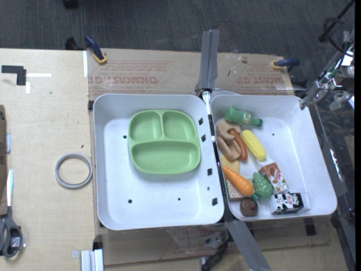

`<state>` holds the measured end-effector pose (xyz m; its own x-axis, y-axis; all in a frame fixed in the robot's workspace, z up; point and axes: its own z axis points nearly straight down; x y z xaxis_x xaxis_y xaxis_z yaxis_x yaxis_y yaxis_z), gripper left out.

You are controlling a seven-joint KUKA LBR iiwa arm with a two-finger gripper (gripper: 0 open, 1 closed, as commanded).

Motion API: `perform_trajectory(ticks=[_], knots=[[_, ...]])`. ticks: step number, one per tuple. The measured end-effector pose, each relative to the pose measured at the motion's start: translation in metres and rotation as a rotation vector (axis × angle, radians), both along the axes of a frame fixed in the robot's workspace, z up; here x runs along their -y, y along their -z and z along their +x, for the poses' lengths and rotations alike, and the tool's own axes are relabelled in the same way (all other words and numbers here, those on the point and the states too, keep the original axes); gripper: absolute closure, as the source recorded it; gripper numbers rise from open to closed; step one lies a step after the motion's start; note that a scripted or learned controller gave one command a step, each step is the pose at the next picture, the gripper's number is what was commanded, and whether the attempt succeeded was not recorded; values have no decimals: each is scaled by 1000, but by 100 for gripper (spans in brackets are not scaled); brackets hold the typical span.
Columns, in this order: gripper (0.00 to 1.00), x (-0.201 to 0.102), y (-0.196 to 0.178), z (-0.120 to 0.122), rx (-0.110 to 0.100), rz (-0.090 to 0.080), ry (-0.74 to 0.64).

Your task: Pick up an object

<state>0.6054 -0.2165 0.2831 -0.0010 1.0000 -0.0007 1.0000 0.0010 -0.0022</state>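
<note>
The right bin [304, 151] holds a pile of toy food along its left side. At the top lies a green bottle [242, 117]. Below it are a hot dog in a bun [230, 141] and a yellow corn cob [254, 144]. Lower down an orange carrot [238, 180] lies next to a green broccoli [262, 185], a small printed box [275, 177] and a black-and-white carton [287, 202]. A brown round piece [249, 206] rests at the bin's front edge. In the left bin [113, 196] sits a green divided plate [164, 142].
A grey tape ring [73, 170] and scissors [10, 234] lie on the wooden bench to the left. Blue-and-yellow clamps [96, 48] [285, 64] pin the cardboard behind the bins. A metal fixture [330, 81] stands at the upper right.
</note>
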Motion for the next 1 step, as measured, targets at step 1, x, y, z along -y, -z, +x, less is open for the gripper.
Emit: perform_trajectory(ticks=[1], knots=[[0,-53,76,-22,-1,0,58]])
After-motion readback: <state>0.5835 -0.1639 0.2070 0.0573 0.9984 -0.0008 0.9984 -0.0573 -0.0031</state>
